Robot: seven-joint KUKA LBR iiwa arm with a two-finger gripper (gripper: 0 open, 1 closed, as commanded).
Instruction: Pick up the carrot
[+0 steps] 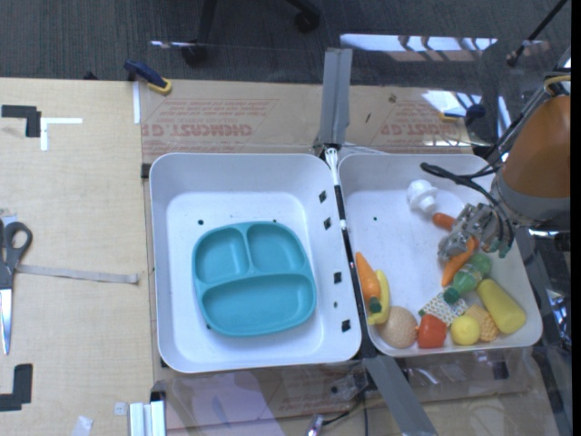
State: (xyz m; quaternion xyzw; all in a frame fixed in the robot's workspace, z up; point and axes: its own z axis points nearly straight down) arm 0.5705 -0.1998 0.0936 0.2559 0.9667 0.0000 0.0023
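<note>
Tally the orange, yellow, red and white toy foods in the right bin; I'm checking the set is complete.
Orange plastic toy foods: 3
Yellow plastic toy foods: 3
Red round plastic toy food: 1
White lumpy plastic toy food: 1
Total: 8

Two shallow white bins sat side by side on the desk (73, 243). The left bin (168, 243) held a teal divided plate (254, 277) with three compartments, lying flat near its middle. The right bin (390, 207) held toy food crowded toward the lower right of the frame: a yellow corn cob (502, 305), a lemon (466, 331), a red tomato (431, 331), a tan round piece (398, 327) and a white mushroom (420, 194) higher up. Scissors (11, 271) lay at the left edge of the frame. A blue-and-yellow clamp (147, 75) rested near the upper left, on brown cardboard (218, 121) behind the bins.
</note>
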